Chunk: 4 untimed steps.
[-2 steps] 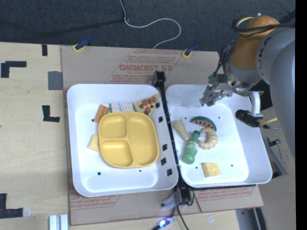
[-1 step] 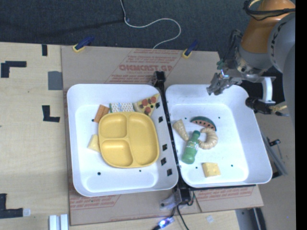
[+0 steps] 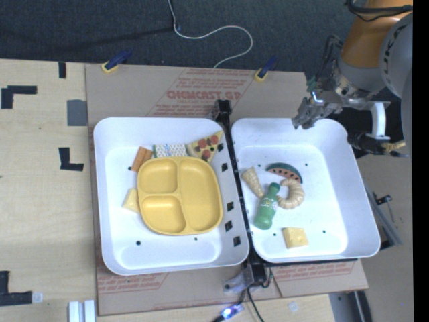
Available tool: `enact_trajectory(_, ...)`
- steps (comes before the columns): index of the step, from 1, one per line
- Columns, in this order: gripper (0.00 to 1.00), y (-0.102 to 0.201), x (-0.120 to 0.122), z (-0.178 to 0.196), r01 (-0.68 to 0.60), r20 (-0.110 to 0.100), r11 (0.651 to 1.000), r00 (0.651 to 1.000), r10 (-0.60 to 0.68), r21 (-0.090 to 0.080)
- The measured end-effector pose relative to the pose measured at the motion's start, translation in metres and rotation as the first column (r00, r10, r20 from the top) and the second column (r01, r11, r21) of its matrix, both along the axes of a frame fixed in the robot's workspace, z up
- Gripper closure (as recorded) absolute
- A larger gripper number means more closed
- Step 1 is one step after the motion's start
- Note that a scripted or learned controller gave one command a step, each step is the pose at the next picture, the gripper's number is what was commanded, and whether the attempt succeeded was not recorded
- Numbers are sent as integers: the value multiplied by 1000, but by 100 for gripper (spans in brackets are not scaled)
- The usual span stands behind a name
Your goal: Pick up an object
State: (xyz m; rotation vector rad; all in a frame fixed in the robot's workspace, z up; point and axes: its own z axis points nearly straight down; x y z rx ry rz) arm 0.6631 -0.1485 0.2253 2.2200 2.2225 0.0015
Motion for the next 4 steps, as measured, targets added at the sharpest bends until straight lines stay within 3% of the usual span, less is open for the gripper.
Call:
enact_trajectory(2, 100, 112, -27, -3, -5, -4, 1000, 1000, 5, 1)
enact_trajectory(4, 100, 128, -29, 8, -1, -2, 1000, 1000, 1, 0)
